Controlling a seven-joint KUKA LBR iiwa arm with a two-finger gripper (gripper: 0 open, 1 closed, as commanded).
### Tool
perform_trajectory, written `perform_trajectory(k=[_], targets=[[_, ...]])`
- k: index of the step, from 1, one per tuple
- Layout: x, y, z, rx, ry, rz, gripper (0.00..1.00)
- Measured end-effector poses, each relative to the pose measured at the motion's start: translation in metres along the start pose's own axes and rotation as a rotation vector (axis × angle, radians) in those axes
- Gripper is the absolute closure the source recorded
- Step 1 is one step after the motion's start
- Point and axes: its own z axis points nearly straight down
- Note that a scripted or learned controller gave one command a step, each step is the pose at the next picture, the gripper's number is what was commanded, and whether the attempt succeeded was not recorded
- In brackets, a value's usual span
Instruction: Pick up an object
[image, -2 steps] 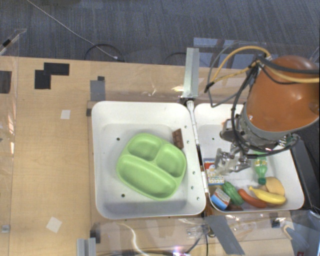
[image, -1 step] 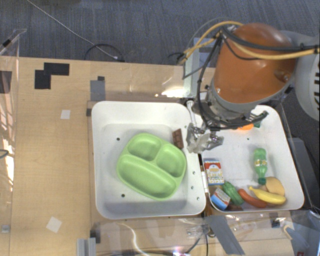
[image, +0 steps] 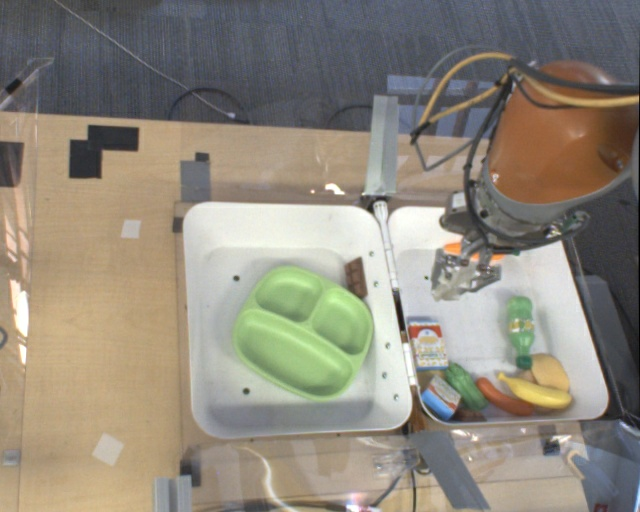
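Arm enters from the upper right of the frame, orange band big in view, gripper (image: 464, 276) hanging over the upper-left part of the right bin (image: 560, 262). Gripper state: cannot tell from this angle, and nothing visibly sits in it. A bit of orange shows just above it at the wrist, can't tell what that is. Candidate objects are all clustered along the lower edge of the right bin, apart from the gripper: small carton (image: 428, 345) with red top near the bin's left wall, green bottle (image: 519, 330) upright-ish toward the right side, banana (image: 538, 391) lying at lower right with a tan potato-like piece (image: 550, 371) touching it from above, a red-orange sausage-shaped item (image: 503, 399) just left of the banana, a green vegetable (image: 465, 384) next to that, and a small blue-rimmed can (image: 441, 398) at the lower-left corner. Left bin (image: 210, 400) holds a green divided plate (image: 304, 329) around its centre, tilted diagonally, with a small brown block (image: 354, 278) touching the plate's upper right edge near the divider between bins. Both bins sit side by side on the wooden counter (image: 100, 330); black markers at the counter's upper left.
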Motion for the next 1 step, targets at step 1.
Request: perform_trajectory(k=[1], targets=[[-0.0050,-0.0013,-0.0100,0.002,-0.006,-0.003,1.00]])
